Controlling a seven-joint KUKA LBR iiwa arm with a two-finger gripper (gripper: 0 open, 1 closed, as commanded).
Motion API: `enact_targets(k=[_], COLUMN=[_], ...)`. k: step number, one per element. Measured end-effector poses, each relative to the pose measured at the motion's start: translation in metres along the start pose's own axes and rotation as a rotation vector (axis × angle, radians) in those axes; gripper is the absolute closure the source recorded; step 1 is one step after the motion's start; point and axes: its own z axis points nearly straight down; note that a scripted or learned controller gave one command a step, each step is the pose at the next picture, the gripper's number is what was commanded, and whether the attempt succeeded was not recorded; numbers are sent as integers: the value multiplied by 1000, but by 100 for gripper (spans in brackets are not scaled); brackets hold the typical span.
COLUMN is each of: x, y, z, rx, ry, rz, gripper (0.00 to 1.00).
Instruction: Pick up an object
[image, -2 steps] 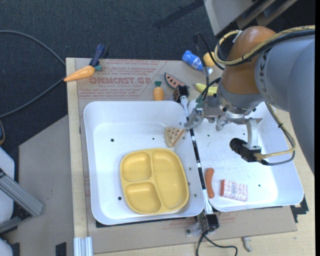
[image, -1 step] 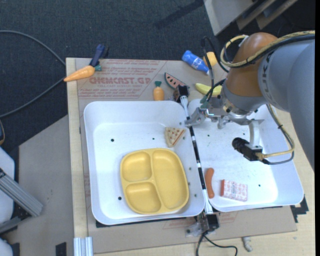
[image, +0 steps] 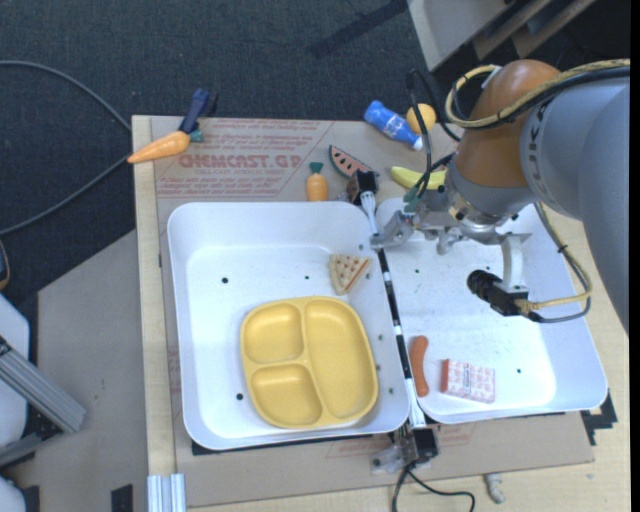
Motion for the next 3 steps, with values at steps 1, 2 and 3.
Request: enact_targets(k=[1,2,3], x=[-1,-21,-104], y=[3,-8,31], z=[0,8,-12], rx=[0,21,20], ry=[2,-27,-28], rz=[0,13,14], gripper=[0,0,0])
